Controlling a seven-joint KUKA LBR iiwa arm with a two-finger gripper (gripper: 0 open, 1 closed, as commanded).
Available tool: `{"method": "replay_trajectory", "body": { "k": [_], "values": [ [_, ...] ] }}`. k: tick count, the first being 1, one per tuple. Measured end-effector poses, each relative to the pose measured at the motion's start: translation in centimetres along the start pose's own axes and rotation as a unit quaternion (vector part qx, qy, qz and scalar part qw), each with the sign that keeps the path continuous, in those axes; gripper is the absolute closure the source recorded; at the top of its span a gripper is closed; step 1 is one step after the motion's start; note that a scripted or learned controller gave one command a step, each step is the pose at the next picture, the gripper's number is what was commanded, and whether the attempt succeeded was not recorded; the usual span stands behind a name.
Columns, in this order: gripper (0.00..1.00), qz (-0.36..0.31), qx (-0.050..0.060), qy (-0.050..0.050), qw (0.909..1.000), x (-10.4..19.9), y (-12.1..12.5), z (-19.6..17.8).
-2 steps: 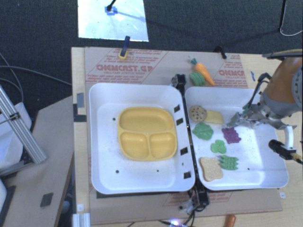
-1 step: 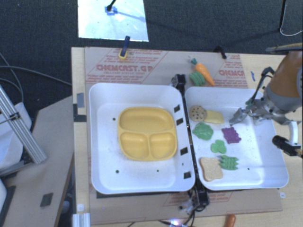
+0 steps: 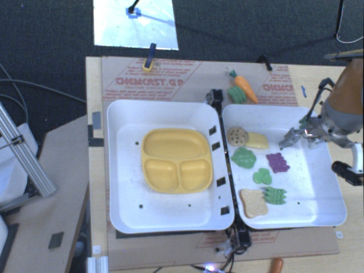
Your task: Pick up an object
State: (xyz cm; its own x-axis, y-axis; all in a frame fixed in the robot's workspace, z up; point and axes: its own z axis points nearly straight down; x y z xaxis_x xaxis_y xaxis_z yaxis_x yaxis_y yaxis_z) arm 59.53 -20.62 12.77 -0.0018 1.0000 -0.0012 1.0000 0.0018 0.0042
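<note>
The right white bin [image 3: 324, 209] holds several toy foods: a chocolate-chip cookie [image 3: 237, 135], a pale yellow piece [image 3: 257, 140], a leafy green piece [image 3: 244, 157], purple grapes [image 3: 277, 162], a small green floret [image 3: 262, 177], a slice of bread [image 3: 253, 202] and a dark green bunch [image 3: 274, 195]. My gripper [image 3: 297, 136] hangs over the bin's upper right part, up and to the right of the grapes and right of the yellow piece. I see nothing in its grasp.
In the left white bin [image 3: 122, 209] lies a yellow divided plate [image 3: 176, 159]. A toy carrot [image 3: 243, 87] rests on the cardboard behind the bins. Black clips run along the seam between the bins. The arm's orange band [image 3: 348, 92] is at the right edge.
</note>
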Motion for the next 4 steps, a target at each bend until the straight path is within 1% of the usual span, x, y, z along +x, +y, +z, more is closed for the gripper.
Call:
{"method": "replay_trajectory", "body": {
  "k": [1,2,3,4],
  "values": [
    [0.00,0.001,0.005,0.002,1.0000,2.3,-4.7,4.6],
    [0.00,-0.002,-0.002,0.000,1.0000,3.2,1.5,4.2],
    [0.00,0.001,0.001,0.000,1.0000,0.7,-0.4,4.3],
    [0.00,0.001,0.002,0.000,1.0000,-0.1,-1.9,4.3]
  ]
}}
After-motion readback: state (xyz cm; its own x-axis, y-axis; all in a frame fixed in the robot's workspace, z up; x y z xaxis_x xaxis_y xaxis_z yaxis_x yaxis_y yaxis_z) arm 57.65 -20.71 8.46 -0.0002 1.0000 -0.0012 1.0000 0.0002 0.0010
